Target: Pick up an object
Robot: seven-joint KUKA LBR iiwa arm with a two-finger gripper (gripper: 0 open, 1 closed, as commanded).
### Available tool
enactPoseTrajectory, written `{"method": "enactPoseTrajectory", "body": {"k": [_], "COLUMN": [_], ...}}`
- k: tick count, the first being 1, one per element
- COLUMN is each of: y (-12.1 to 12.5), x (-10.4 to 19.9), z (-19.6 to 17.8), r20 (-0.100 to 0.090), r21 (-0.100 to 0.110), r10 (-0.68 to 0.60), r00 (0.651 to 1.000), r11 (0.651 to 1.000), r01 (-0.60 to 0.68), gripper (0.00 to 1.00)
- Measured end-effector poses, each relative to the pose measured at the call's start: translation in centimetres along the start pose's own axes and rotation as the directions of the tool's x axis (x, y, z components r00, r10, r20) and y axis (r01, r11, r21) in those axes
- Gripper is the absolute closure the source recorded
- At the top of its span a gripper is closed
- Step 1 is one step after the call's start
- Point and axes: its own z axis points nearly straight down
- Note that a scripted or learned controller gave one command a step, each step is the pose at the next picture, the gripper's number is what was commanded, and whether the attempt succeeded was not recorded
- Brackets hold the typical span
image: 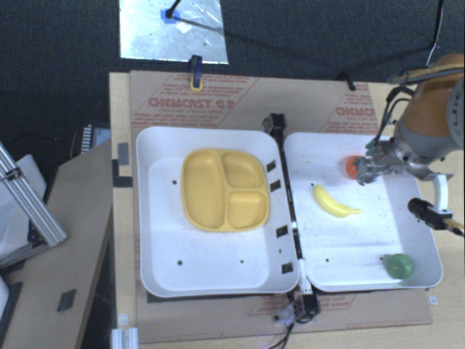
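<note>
Dark carpet [51, 42] all around, with a bench in the middle topped by printed cardboard [203, 102]. Square of shiny foil [173, 19] on the floor beyond the bench's far edge. On the cardboard, two shallow white bins side by side.

Left bin [156, 267]: a yellow three-part plate [221, 190], nothing else to lift.

Right bin [363, 267]: three small things. Orange [351, 167] near the far edge, round, partly hidden. Banana [336, 202] just nearer the camera than the orange and well clear of it, long axis slanting from upper left to lower right. Green fruit [398, 265] in the near right corner, well apart from both.

Arm [429, 115] reaching in from the right, grey with an orange band, bent down over the right bin's far side. Gripper [365, 171] low in the bin, right up against the orange's right side and seeming to touch it. Open or closed: cannot be told from this angle, nor whether the orange is actually held.

Key relation, as a judgement: orange immediately left of the gripper and by far the nearest target; being round, no preferred grip direction. Banana next nearest, down and to the left, best gripped across its slanted length. Risk with the orange: rolling off toward the bin's wall if nudged rather than enclosed.
</note>
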Motion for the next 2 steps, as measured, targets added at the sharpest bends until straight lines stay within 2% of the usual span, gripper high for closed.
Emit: {"method": "enactPoseTrajectory", "body": {"k": [1,2], "y": [0.4,0.2], "x": [-1.1,-0.9], "z": [-5.5,-11.9], "r20": [0.001,0.001], "r21": [-0.002,-0.003], "r10": [0.001,-0.004], "r00": [1.0,1.0], "r11": [1.0,1.0], "r01": [-0.001,0.004], "gripper": [1.0,1.0]}}
